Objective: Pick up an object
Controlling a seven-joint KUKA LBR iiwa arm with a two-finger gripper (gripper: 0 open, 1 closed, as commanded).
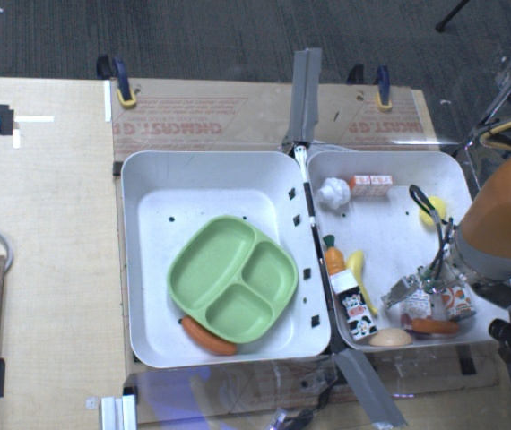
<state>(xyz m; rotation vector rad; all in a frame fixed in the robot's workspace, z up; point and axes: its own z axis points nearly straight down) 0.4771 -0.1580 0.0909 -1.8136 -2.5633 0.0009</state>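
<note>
The bench (pixel 40 240) is of light wood and carries two shallow white bins side by side. The left bin (pixel 148 186) holds a green plate (pixel 231 279) with three compartments, which lies a little tilted near the middle. An orange sausage (pixel 207 336) lies at the lower edge of the plate, partly under it.

The right bin (pixel 390 164) holds many small things. The arm (pixel 505 218) comes in from the right, and its orange band is above the bin's right side. The gripper (pixel 424 287) is low in the bin, over a small pile near the lower right corner; whether its fingers are apart or together cannot be told, because the pile and the wrist hide them.

In that pile there is a crumpled packet (pixel 457 301) with red and white print and a red sausage-like thing (pixel 433 327) just beside it. A beige oval thing (pixel 390 337) lies near the bin's lower wall. A small bottle (pixel 350 298) with an orange top lies along the left wall, and a yellow banana-like piece (pixel 358 270) is touching it. At the top there are a white crumpled ball (pixel 333 192) and a small red and white box (pixel 371 184). A yellow thing with a black handle (pixel 430 208) lies to the right of them.
</note>
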